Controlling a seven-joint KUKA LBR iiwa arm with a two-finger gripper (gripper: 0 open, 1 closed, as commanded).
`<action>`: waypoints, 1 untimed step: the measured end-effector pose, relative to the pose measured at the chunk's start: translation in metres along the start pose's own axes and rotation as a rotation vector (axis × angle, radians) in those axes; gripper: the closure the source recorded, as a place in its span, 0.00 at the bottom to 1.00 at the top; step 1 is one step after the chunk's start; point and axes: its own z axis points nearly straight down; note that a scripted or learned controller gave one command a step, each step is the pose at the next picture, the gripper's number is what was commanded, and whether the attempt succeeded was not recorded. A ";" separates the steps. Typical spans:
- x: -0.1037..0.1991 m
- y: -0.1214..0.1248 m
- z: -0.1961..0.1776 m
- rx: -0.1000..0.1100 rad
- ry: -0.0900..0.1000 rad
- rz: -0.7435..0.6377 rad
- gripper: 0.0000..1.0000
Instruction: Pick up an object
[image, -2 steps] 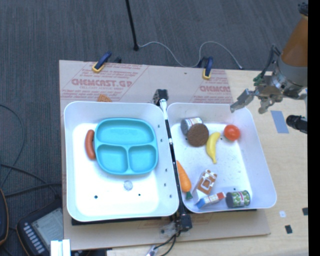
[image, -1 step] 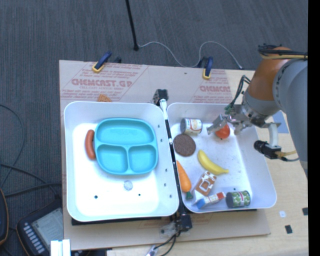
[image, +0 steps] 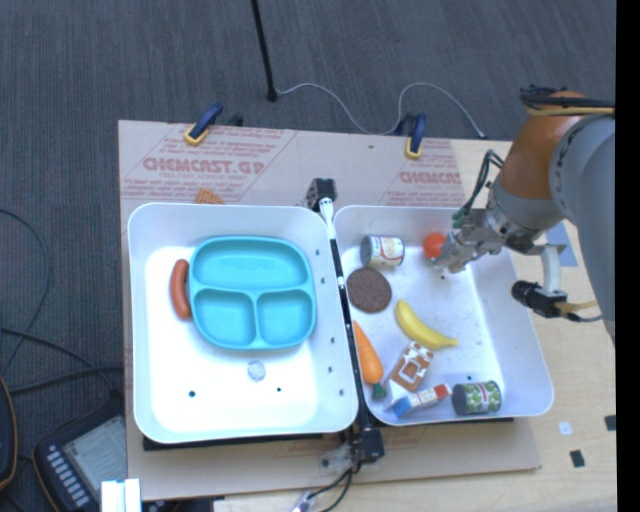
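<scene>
My gripper (image: 452, 258) hangs low over the back of the right bin (image: 500, 330), just right of a small red ball (image: 433, 244). Left of the ball a small can (image: 383, 251) lies on its side, with a brown round cookie (image: 369, 290) in front of it. A yellow banana (image: 422, 326) lies mid-bin. An orange carrot (image: 367, 353) rests along the left wall. A red and white box (image: 410, 368), a small tube (image: 415, 402) and a green can (image: 476, 397) sit at the front. Nothing shows in the gripper's grasp.
The left bin (image: 160, 400) holds a blue divided tray (image: 252, 292), a red sausage (image: 180, 288) beside it and a small clear piece (image: 256, 371). The grey arm with its orange band (image: 545, 150) reaches in over the right bin's back right corner.
</scene>
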 end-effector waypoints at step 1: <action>0.000 0.002 -0.002 -0.011 -0.003 0.000 0.00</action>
